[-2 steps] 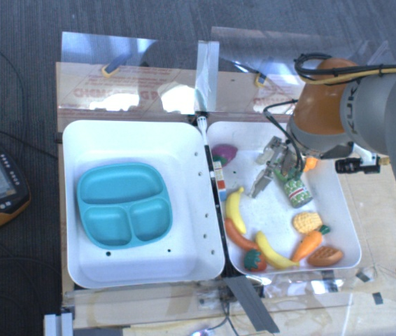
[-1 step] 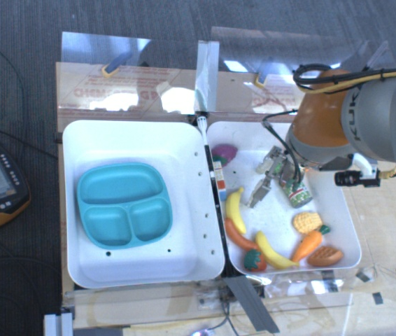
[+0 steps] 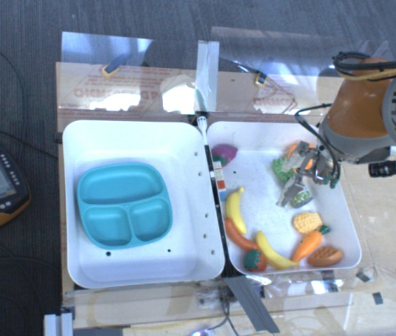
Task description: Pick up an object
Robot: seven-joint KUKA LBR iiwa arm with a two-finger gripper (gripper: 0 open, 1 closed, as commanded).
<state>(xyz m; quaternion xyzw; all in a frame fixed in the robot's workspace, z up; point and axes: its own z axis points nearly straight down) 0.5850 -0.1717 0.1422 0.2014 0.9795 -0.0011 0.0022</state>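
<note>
From the overhead camera, the arm (image 3: 362,110) is reaching into the right bin (image 3: 254,180), its end effector (image 3: 303,180) hanging over a green toy (image 3: 282,168) near the far right corner. This is looking like the approach step; next it is needing a clean descent onto one piece. Whether it is clenched or released I cannot tell. The wrist is hiding part of the green toy, and cables are blurring the tip.
</note>
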